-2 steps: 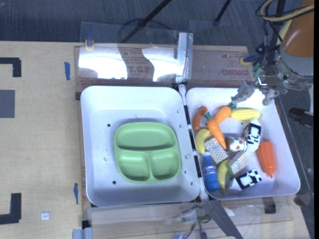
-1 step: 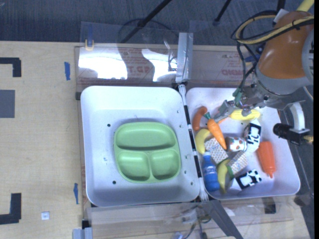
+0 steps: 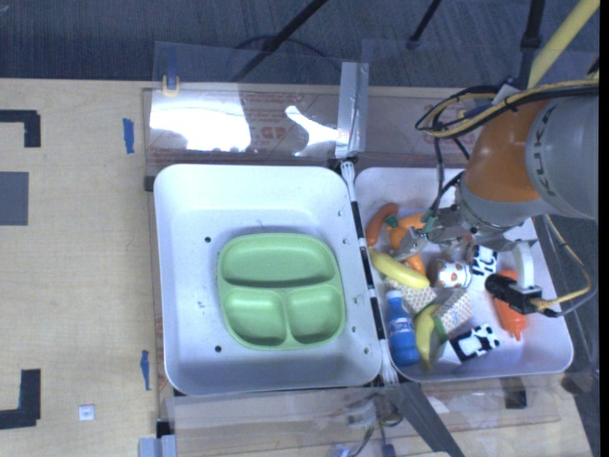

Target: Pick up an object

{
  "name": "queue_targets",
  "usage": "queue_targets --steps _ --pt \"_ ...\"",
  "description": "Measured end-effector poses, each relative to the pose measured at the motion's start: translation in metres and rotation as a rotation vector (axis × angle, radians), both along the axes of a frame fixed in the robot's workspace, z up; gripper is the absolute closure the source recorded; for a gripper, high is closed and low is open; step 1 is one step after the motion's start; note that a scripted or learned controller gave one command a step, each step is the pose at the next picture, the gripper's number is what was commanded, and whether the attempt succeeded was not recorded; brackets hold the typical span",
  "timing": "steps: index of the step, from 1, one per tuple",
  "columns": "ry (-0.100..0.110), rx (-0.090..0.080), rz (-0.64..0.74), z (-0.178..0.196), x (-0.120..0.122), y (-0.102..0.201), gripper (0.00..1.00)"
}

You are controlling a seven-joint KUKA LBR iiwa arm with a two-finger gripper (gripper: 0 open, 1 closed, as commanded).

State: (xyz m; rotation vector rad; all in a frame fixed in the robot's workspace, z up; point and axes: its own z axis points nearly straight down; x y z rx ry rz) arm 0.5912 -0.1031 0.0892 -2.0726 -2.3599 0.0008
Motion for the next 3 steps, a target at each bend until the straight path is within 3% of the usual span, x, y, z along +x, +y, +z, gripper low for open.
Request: queue_targets --steps 1,2,3 --pt "0.0 0.0 0.029 0.093 0.034 0.024 0.0" --pt "-0.003 -0.002 0.269 0.191 0.057 0.047 0.0" --pt "0.002 0.0 0.341 0.127 0.076 0.031 0.0"
